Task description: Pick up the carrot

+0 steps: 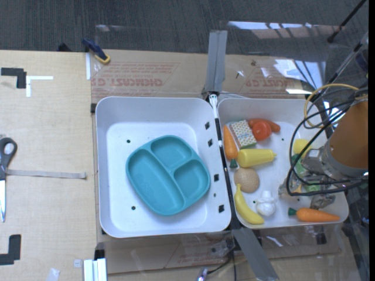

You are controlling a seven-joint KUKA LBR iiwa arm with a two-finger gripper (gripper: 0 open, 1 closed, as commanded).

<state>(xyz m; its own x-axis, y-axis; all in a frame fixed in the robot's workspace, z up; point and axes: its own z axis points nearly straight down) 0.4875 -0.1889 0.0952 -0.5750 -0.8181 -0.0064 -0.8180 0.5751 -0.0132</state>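
So the arm is parked over the right bin (345, 107), and the claw (309, 187) hangs low near that bin's right side in a tangle of cables — honestly I can't tell how the claw is set, the wrist and wiring cover it. The carrot (316, 216) lies flat just below the claw, close to the bin's front wall and its right corner, leafy end pointing toward the garlic (266, 204). That's the awkward bit: the wall runs right beside its long side, so I'd guess there's more room to come down across it from above than from the front. Left of the claw it's crowded — banana (246, 206), a brownish potato-looking thing (248, 180), corn cob (255, 156), then further up a red tomato (261, 129), a little box (242, 134) and a second orange veg (230, 143) tucked against the divider wall, which could easily be mistaken for the target. Something yellow (300, 147) sits just above the claw. The carrot itself lies apart from its neighbours, so that's decent room. The left bin (105, 157), well off to the claw's left, just holds a teal divided plate (168, 174).
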